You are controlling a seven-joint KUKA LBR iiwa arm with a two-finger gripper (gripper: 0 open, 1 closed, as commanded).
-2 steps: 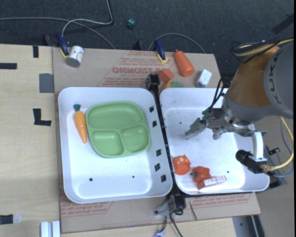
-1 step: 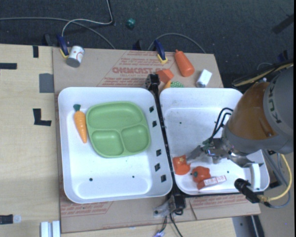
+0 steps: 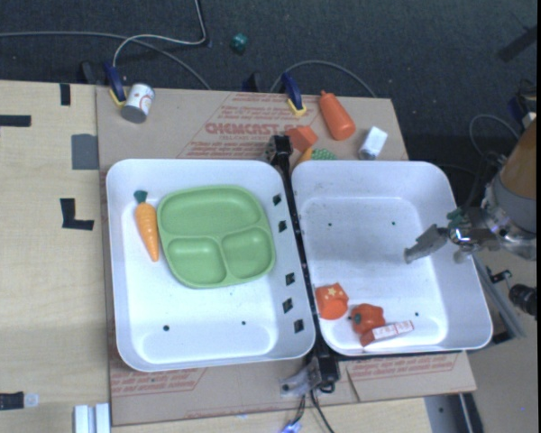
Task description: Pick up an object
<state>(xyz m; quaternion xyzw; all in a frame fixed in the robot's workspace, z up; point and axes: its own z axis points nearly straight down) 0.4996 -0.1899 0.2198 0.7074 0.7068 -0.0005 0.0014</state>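
Hanging over the right edge of the right bin (image 3: 433, 183), the tool (image 3: 426, 244) points in toward the bin's middle; its grey tip shows, but whether its fingers stand apart or together I cannot tell, and nothing is seen caught in it.

Nearest to it, toward the bin's front wall, lie two small toys: an orange block (image 3: 331, 299) near the divider between the bins, and just beside it a red tomato-like piece (image 3: 368, 318) with a red-and-white label (image 3: 392, 330) touching its front side. Both sit below and to the left of the tool in this view, well apart from it, with bare bin floor between.

Either one looks like light, hard plastic: stiff, not fragile, probably a little slick on its rounded faces. The orange block seems the better target, taken across its flatter sides; it stands clear of the wall. The red piece lies close to the front wall and against the label, so a grip there risks catching the label too.

Farther off, the left bin (image 3: 126, 242) holds a green divided plate (image 3: 216, 234) and a toy carrot (image 3: 147, 226) beside it.
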